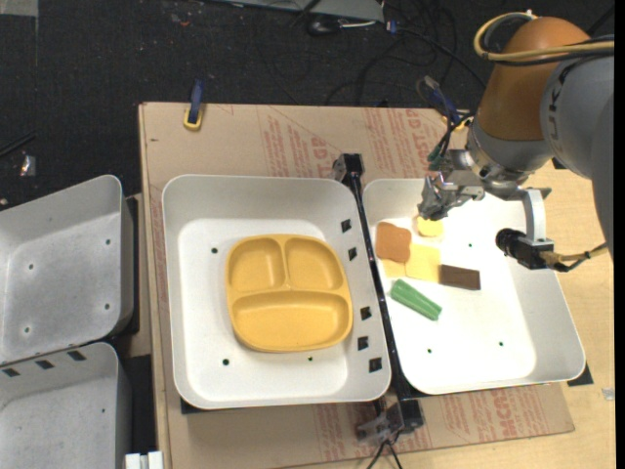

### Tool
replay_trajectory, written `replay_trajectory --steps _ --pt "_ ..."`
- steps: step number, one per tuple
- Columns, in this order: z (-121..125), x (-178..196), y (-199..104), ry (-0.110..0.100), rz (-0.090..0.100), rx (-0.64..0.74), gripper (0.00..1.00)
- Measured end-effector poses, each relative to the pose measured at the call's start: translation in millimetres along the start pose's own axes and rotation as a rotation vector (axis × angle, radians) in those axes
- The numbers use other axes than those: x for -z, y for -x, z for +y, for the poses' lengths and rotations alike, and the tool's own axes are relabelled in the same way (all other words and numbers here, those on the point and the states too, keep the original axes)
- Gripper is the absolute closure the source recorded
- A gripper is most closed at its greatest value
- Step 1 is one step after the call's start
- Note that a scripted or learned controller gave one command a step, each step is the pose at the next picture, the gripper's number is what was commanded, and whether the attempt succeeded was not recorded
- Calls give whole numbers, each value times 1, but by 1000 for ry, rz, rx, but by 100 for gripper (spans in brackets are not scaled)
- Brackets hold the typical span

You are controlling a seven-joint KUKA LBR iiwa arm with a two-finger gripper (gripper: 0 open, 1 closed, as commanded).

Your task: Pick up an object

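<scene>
Slanted overhead view of the two-bin bench. From my remote station I read the arm (pixel 547 96) as reaching over the right bin (pixel 547 350), with the gripper (pixel 437 206) lowered near that bin's far left corner. Its tip sits directly above a small pale yellow piece (pixel 427 227), apparently touching it or just short of contact. I cannot tell how the jaws stand, since the gripper body hides them from this angle.

Other candidates lie close by along the bin's left side: an orange slab (pixel 393 241) just beside the divider, a pale yellow square (pixel 424 261) touching it, a dark brown block (pixel 460 277) at the square's right, and a green stick (pixel 416 299) nearer the front. The left bin (pixel 195 360) carries a yellow divided plate (pixel 289 293) at its centre.

I judge the step in hand to be the descent onto the small yellow piece. To do it well, I would centre the tool over the piece, keep clear of the orange slab, close only once fully seated, then lift straight up.
</scene>
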State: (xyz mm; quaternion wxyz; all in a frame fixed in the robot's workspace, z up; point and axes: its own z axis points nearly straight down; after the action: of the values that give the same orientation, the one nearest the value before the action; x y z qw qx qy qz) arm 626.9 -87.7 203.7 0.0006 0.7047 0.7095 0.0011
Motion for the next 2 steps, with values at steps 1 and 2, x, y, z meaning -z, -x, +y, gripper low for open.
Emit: replay_trajectory --steps 1,2 --pt "8 -5 -52 0 0 1 100" --pt "14 -8 -109 -1 1 0 100"
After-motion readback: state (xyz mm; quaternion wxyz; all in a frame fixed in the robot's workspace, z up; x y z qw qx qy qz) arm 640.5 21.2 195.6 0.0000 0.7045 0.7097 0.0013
